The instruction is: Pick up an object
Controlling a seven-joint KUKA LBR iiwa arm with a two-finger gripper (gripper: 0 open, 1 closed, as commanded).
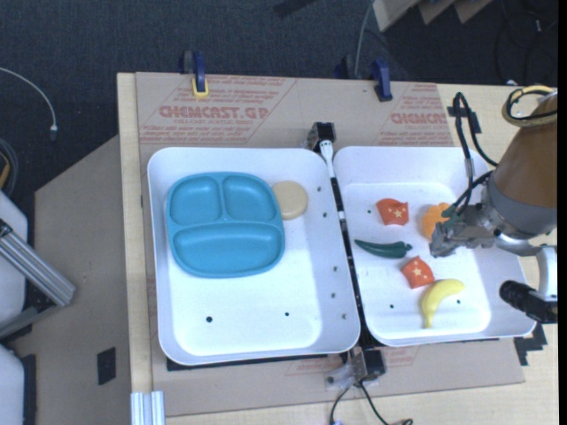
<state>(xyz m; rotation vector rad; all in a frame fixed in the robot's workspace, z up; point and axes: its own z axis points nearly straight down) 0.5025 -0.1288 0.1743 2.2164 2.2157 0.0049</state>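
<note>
Left bin [177, 308] held blue divided plate [227, 223], beige disc [290, 199] touching its right. Right bin [381, 326]: green pepper [383, 248], two red pieces, banana [439, 297]. Gripper [446, 237] hung beside orange fruit [433, 219]; finger state unclear.

- A robotics lab or test cell, not a home.
- A flat brown board counter [266, 104], printed with a maker's name, is held by blue clamps [197, 71].
- Two shallow white plastic bins [257, 326] sit side by side, screwed down.
- Loose black cables [372, 25] trail over dark grey carpet [106, 25].
- A silver aluminium rail [35, 264] stands at the left.
</note>
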